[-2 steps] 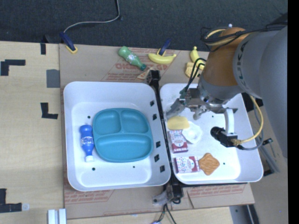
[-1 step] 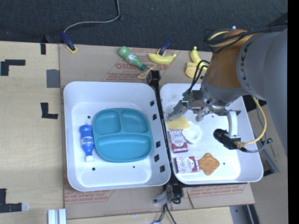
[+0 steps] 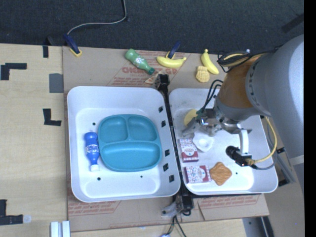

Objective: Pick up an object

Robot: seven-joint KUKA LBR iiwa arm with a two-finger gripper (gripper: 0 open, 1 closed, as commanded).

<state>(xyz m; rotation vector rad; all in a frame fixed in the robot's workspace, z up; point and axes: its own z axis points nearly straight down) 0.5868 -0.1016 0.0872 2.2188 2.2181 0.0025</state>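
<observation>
My gripper point(image 3: 196, 124) reaches down into the right bin point(image 3: 256, 181), near its upper left part. Right beside it lies a yellow piece point(image 3: 189, 116), partly hidden by the gripper. A small white object point(image 3: 203, 143) sits just below the gripper. Two red-and-white packets point(image 3: 188, 149) point(image 3: 196, 174) lie along the bin's left side, and a brown cookie-like piece point(image 3: 220, 173) rests next to the lower packet. The arm's grey body and orange band cover the bin's upper right.
The left bin point(image 3: 79, 102) holds a blue divided plate point(image 3: 130, 143) and a small blue bottle point(image 3: 92, 150). Beyond the bins lie a green bottle point(image 3: 139, 60), two bananas point(image 3: 170, 61) point(image 3: 209, 63) and a yellow corn piece point(image 3: 202, 74). A black cable point(image 3: 252, 159) loops over the right bin.
</observation>
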